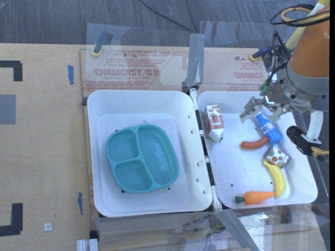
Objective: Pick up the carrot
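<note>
My tool [261,109] hangs over the right bin [230,166] near its 1 o'clock corner, just above the blue bottle [268,128]. I cannot tell how wide it stands. The carrot [256,197] lies at the bin's 6 o'clock edge, well apart from the tool, its tip touching or just beside the banana [277,177]. I judge I should travel toward 6 o'clock, line up across the carrot's narrow width, and close away from the banana. Count: two bins, one teal plate [141,158] in the left bin [104,109], one carton [214,123], one sausage [254,144], one bottle, one banana, one carrot.
</note>
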`<state>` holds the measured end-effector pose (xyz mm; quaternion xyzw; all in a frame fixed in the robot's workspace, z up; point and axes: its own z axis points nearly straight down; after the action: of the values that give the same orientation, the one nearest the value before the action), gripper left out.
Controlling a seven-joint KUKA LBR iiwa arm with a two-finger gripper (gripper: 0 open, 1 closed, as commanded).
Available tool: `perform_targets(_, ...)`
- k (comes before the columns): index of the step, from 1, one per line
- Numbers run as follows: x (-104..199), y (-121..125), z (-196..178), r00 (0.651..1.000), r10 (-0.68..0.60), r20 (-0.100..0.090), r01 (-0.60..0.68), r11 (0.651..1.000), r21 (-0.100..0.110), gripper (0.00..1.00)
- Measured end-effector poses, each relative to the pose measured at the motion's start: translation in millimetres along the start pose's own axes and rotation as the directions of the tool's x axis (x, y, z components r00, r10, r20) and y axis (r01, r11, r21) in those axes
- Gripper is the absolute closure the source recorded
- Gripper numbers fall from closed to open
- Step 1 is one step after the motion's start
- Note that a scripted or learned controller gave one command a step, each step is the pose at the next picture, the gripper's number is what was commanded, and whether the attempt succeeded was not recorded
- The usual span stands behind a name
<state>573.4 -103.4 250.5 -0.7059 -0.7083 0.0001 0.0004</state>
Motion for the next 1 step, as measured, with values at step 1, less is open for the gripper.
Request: perform_targets(1, 21.5, -61.4, 66.0, 0.949, -0.316, -0.001, 0.316, 0.949, 0.000, 0.00)
